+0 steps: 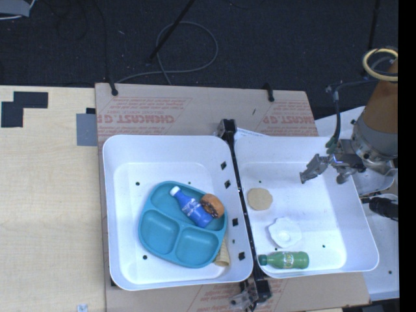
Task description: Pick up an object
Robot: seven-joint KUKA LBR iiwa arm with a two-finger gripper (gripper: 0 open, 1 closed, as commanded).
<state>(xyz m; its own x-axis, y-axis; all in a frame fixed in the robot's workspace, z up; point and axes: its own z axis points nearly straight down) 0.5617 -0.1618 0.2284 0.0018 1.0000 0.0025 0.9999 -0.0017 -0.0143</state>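
In the right bin [354, 239] lie a flat tan disc [260, 199], a white crumpled object [285, 231] and a green bottle [284, 260] on its side along the near wall. My gripper [325, 173] hangs over the bin's far right part, above and to the right of the disc. It is open, with nothing between its fingers. In the left bin [123, 194], a blue divided plate [170, 234] carries a small blue bottle [190, 207] and a brown and orange object [213, 205].
A tan item [223, 259] pokes out from under the plate's near right edge. A black divider [238, 200] runs between the two bins. Cardboard [195, 112] lies under the bins, and cables trail across the dark floor behind.
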